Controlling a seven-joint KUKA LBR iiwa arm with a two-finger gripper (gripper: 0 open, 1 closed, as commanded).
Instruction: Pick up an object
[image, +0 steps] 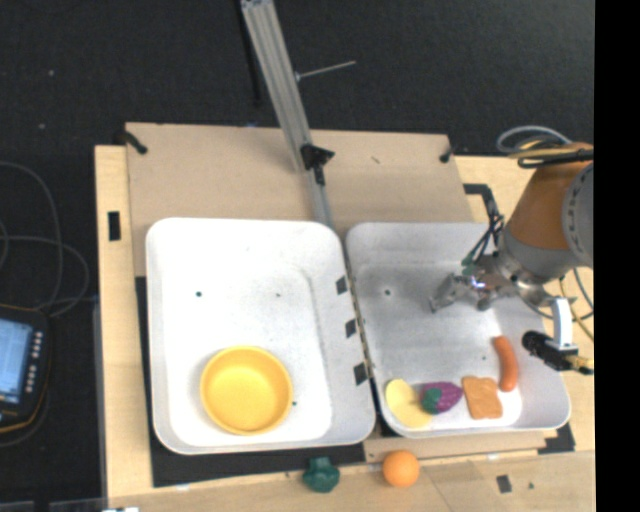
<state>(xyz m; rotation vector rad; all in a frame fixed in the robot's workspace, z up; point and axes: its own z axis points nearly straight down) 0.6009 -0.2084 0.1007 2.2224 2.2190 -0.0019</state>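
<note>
Your left bin (180, 250) holds one yellow bowl (246, 389) near its front edge. Your right bin (400, 250) keeps its items along the front wall (all close together): a yellow piece (402, 401), a purple toy (439, 397), an orange block (483, 397) and an orange-red sausage (507, 362). The gripper (450, 295) hangs over bare floor of the right bin, well apart from them; you cannot tell how far its fingers are open, and nothing shows between them.

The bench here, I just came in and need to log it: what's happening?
A grey arm reaches in from the right, its gripper low over the bare upper part of the right bin, with nothing visibly held. Along that bin's near edge lie a yellow piece, a purple toy, an orange block and a sausage. The left bin holds a yellow bowl.
</note>
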